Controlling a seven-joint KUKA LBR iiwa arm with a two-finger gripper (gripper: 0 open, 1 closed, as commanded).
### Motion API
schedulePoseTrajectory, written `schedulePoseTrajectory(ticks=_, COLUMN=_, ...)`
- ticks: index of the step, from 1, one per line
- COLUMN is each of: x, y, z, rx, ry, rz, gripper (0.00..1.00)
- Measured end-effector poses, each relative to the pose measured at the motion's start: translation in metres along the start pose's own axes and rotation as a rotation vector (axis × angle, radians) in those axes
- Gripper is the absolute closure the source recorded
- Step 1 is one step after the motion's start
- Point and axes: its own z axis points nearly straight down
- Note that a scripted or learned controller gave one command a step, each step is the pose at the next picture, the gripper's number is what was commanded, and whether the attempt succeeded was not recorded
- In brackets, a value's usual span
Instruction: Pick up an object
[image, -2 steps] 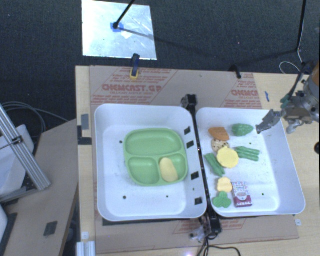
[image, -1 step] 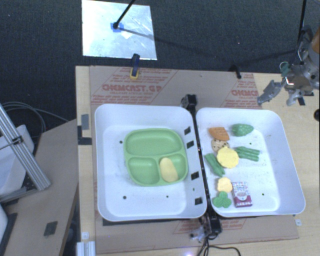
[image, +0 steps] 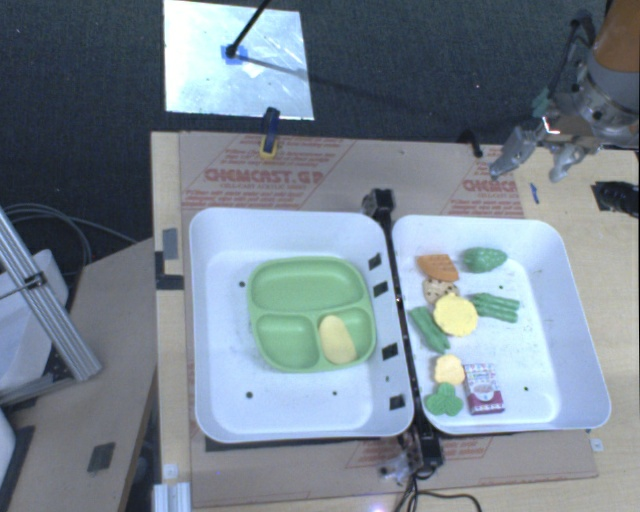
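My gripper (image: 537, 157) hangs at the upper right, above the bench behind the right bin (image: 575, 300), its two fingers spread apart with nothing between them. In the right bin lie an orange cracker (image: 437, 267), a green leafy piece (image: 484, 260), a cookie (image: 436, 290), a yellow round (image: 456, 316), green beans (image: 496, 306), a green pod (image: 429, 329), a small yellow piece (image: 449, 370), a green broccoli-like piece (image: 444, 402) and a red-and-white packet (image: 483, 388). The left bin (image: 215, 260) holds a green divided tray (image: 300, 300) with a yellow oblong piece (image: 338, 338) in its lower right compartment.
A row of black clips (image: 385, 300) joins the two bins down the middle. A shiny sheet (image: 238, 60) lies on the dark floor behind the bench, and a yellow-and-blue clamp (image: 269, 133) sits at the bench's back edge. A metal frame (image: 40, 300) stands at the left.
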Motion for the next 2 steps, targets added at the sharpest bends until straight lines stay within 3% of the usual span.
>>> schedulePoseTrajectory(ticks=1, x=0.046, y=-0.065, z=0.015, rx=0.010, ry=0.002, rz=0.002, gripper=0.00)
schedulePoseTrajectory(ticks=2, x=0.032, y=-0.136, z=0.065, rx=0.015, ry=0.002, rz=0.011, gripper=0.00)
